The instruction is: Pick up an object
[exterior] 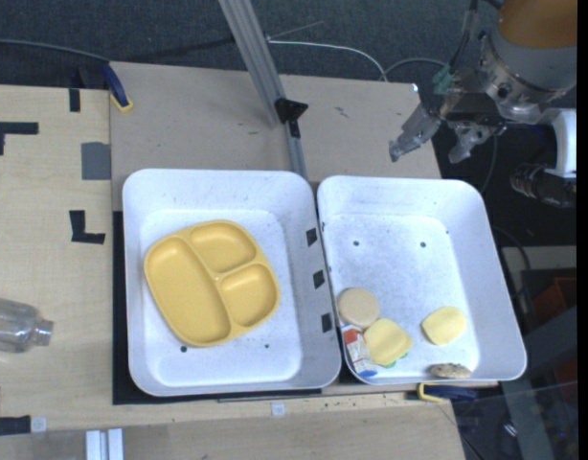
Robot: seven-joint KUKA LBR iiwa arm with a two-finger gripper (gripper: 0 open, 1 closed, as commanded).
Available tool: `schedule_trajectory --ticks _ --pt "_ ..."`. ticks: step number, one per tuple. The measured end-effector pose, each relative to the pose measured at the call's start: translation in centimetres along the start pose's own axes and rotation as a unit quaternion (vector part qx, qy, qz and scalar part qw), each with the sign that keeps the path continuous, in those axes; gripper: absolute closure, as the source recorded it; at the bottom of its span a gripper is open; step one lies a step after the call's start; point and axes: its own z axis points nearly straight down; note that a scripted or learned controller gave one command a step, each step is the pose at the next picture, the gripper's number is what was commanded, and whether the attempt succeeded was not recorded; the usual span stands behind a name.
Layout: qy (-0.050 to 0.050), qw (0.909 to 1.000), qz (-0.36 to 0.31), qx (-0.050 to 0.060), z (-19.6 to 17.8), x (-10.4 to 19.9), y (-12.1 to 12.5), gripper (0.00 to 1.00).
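Note:
My gripper hangs above the far edge of the right bin, well clear of its floor. Its two fingers are spread apart with nothing between them, so it is open. Several small objects lie at the right bin's near end: a tan round piece, a yellow lump resting on something green, a second yellow lump, a brown cookie-like piece and a red-and-white packet. In the left bin lies a yellow divided plate.
A slanted metal pole ends at a black clamp between the bins' far edges. A clear plastic bottle lies on the bench at the far left. Cables run along the dark floor behind the bench.

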Motion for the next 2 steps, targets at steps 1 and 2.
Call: schedule_trajectory --ticks 1,2 --pt "0.0 1.0 0.001 0.001 -13.4 -5.3 3.4 0.0" --pt "-0.001 1.0 0.003 0.005 -12.8 -8.4 8.1 0.0"
